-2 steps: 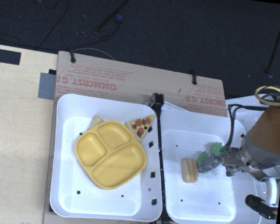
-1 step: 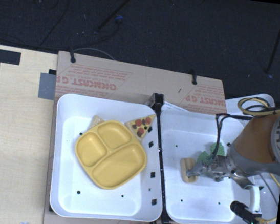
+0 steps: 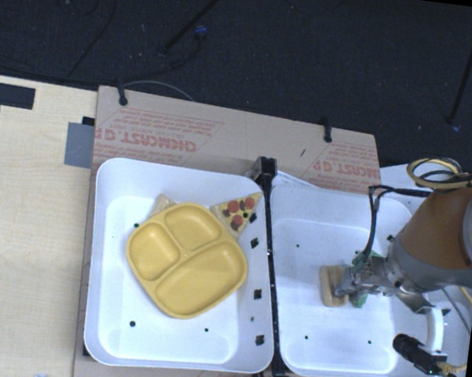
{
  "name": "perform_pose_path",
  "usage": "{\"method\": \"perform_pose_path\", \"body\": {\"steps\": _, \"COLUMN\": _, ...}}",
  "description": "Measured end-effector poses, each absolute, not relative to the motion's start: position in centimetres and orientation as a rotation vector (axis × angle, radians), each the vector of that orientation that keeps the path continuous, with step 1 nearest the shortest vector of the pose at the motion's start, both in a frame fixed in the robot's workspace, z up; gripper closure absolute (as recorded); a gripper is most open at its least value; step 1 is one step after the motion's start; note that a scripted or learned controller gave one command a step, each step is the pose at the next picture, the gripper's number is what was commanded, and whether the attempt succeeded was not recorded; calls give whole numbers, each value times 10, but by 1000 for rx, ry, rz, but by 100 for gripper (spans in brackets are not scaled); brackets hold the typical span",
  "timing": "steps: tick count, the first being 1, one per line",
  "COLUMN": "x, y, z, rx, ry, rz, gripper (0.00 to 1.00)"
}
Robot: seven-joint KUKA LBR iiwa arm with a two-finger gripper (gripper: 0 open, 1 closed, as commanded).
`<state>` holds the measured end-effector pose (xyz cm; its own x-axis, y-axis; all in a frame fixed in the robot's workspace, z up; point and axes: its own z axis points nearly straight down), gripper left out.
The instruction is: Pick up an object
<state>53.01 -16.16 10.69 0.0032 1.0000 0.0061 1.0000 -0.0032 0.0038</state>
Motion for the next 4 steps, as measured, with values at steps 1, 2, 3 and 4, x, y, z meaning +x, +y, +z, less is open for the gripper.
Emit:
{"method": "perform_pose_path", "body": {"steps": 1, "x": 528, "y": -169, "z": 167, "rx": -2223, "ry": -2223, "rz": -1, "gripper": 100}}
{"method": "perform_pose_path", "body": {"steps": 2, "x": 528, "y": -176, "z": 229, "rx": -2223, "ry": -2226, "rz": -3, "gripper": 100}}
{"method": "perform_pose_path", "body": {"steps": 3, "x": 528, "y": -176, "z": 232, "rx": -2219, "ry": -2222, "rz": 1, "gripper": 100}}
{"method": "perform_pose_path", "body": {"steps": 4, "x": 548, "y": -125, "z": 239, "rx": -2214, "ry": -2225, "rz": -1, "gripper": 100}}
